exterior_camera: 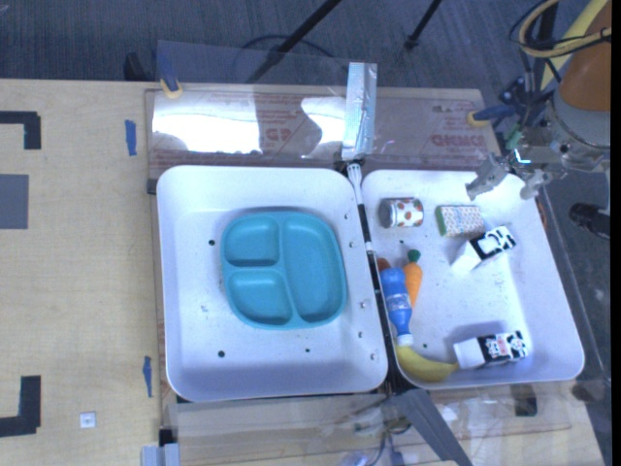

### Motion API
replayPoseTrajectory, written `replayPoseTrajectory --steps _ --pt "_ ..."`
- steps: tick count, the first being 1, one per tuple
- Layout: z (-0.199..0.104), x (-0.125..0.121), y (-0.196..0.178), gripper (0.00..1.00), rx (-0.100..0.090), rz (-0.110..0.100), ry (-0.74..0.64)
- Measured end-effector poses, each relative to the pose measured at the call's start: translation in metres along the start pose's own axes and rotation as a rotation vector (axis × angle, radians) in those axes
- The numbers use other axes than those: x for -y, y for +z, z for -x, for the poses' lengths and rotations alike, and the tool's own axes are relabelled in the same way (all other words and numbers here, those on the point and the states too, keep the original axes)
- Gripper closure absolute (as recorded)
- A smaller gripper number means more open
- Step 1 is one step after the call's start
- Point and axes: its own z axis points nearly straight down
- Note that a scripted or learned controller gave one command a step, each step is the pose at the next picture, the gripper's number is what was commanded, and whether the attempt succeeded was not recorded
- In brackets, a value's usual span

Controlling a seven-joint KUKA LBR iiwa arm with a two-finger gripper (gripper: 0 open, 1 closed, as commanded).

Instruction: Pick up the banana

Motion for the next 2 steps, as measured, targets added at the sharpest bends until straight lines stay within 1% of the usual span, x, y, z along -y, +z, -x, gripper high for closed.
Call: replayPoseTrajectory --steps 1,2 --pt "0.0 0.0 0.0 0.0 0.0 0.0 0.0" --pt "0.008 -0.025 0.135 0.0 0.002 0.005 0.063"
